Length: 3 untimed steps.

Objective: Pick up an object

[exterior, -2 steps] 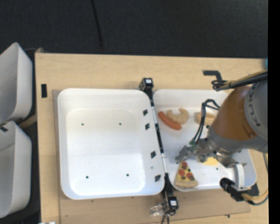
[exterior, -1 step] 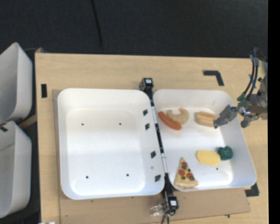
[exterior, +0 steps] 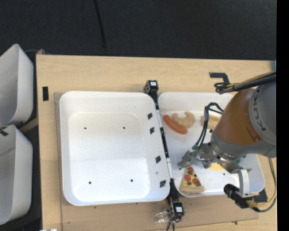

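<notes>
The end effector (exterior: 190,159) is hanging low in the right bin (exterior: 183,99), and whether it is open or closed I cannot tell. The pizza slice (exterior: 191,180) is lying just below it, near the bin's front wall; the hot dog (exterior: 175,124) and croissant (exterior: 185,117) are sitting well above it. Judging from this, the pizza slice is being approached; centring over it and descending straight would likely be serving best, since the flat slice is offering little to grip.

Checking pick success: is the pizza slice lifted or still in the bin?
Still in: the pizza slice lies flat on the right bin's floor.
</notes>
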Motion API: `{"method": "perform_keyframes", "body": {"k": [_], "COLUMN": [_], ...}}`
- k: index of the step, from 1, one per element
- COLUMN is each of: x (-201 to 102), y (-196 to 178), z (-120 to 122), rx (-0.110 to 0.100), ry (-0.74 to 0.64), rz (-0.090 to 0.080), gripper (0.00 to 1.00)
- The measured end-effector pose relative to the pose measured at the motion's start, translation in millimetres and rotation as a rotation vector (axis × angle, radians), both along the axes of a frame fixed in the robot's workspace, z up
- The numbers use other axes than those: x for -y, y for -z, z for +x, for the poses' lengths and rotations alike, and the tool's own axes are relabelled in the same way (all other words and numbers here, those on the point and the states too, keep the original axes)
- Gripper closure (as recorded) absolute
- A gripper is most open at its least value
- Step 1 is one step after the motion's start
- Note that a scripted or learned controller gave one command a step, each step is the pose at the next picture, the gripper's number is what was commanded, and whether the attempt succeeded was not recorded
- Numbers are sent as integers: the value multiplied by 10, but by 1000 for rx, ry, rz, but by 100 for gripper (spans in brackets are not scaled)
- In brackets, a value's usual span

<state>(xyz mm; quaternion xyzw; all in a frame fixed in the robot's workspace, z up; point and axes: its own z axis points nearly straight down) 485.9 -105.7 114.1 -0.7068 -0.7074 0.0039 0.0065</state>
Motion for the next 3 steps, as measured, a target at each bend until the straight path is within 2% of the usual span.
{"method": "perform_keyframes", "body": {"k": [1, 2, 3], "x": [-4, 91, 268], "y": [-1437, -27, -781], "z": [66, 3, 54], "rx": [31, 3, 23], "ry": [-3, 3, 4], "rz": [-7, -2, -7], "gripper": [0, 0, 0]}}
